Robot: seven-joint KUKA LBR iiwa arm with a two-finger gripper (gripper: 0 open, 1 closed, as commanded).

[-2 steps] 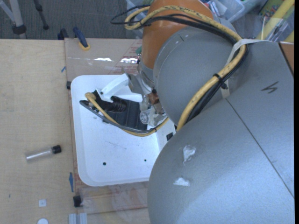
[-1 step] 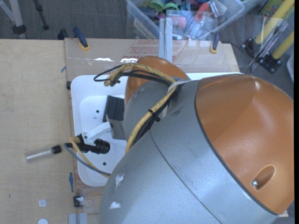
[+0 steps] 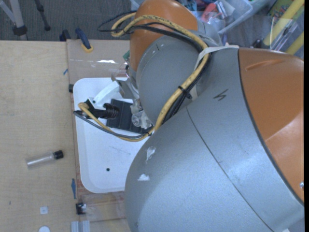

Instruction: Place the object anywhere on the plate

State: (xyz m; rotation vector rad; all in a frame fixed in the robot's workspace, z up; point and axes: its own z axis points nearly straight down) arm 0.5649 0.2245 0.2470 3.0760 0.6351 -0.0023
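The grey and orange arm (image 3: 217, 129) bulks across the right and middle of the view, covering much of the white bin (image 3: 99, 175) beneath it. Behind, past the bench, stands a clear tub (image 3: 231, 6) of bright clutter. A yellow and black cable (image 3: 178, 93) loops along the arm down to the pincer (image 3: 120, 114), which hangs over the bin's far half. Whether it is spread or pressed together cannot be told. On the wooden bench (image 3: 34, 91), left of the bin and well apart from the pincer, lies a clear tube (image 3: 44, 157) with a black cap. A small dark speck (image 3: 107, 168) sits on the bin floor. Where the object and the plate lie cannot be told: the arm is in the way.
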